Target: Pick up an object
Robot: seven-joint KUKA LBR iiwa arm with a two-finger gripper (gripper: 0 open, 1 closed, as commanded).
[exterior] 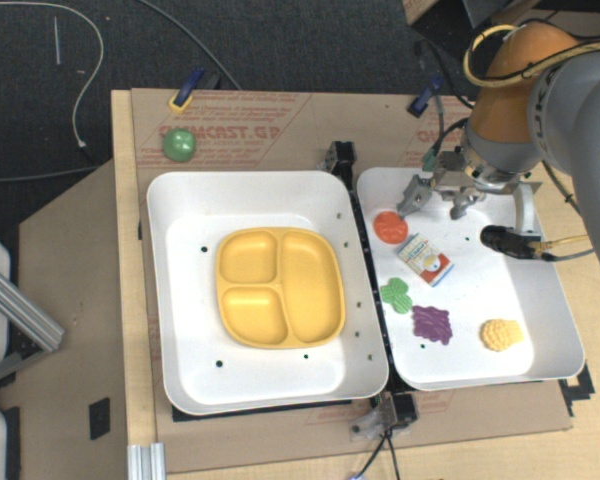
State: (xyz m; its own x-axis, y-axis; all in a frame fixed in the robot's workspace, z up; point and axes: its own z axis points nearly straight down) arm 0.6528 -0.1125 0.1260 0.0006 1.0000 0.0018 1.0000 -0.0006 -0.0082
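- Approach step: I see the two-finger gripper (438, 197) spread wide with nothing in it, above the right white bin (550, 308).
- Round orange-red toy (390, 227) lies just left-below it.
- Next, I judge: shift over, descend, close.

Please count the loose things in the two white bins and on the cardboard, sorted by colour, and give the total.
Yellow: 2, the divided plate and the corn-like toy
Green: 2, the ball on the cardboard and the leafy toy
Orange-red: 1, the round toy
Purple: 1, the grape-like toy
White with print: 1, the small box
Total: 7
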